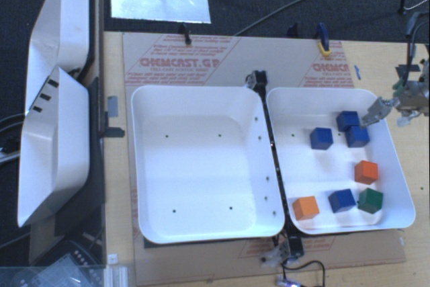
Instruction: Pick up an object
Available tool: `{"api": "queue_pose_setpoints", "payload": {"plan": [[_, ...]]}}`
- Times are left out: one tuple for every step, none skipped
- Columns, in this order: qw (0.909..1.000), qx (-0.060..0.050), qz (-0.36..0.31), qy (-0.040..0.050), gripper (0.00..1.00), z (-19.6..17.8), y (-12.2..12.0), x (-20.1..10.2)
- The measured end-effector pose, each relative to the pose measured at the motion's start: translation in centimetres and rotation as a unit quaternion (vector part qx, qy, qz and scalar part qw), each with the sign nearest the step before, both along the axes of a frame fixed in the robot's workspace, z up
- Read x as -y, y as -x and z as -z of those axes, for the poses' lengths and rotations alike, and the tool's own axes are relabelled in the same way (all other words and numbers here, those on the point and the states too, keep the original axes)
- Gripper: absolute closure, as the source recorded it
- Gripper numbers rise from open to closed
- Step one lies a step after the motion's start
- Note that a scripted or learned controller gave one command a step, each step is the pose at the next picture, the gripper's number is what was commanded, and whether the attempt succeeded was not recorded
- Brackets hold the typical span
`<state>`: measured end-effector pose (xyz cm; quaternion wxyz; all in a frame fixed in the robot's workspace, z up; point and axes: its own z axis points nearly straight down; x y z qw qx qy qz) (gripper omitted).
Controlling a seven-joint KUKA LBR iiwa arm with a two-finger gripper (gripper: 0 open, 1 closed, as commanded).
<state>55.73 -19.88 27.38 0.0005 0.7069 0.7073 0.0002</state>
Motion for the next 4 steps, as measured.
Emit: {"api": "queue_pose_setpoints", "payload": {"plan": [[1.0000,-0.005,0.001,-0.0013,0.00,12.1,4.2,1.1],[1.0000,-0.003,-0.002,-0.0011,0.00,19.0,-1.2,-4.3],[1.0000,0.001,-0.003,-0.0006,0.00,18.7,-7.6,-9.2],[1.0000,0.001,-0.001,0.0001,1.00,17.6,-7.6,-8.9]]}}
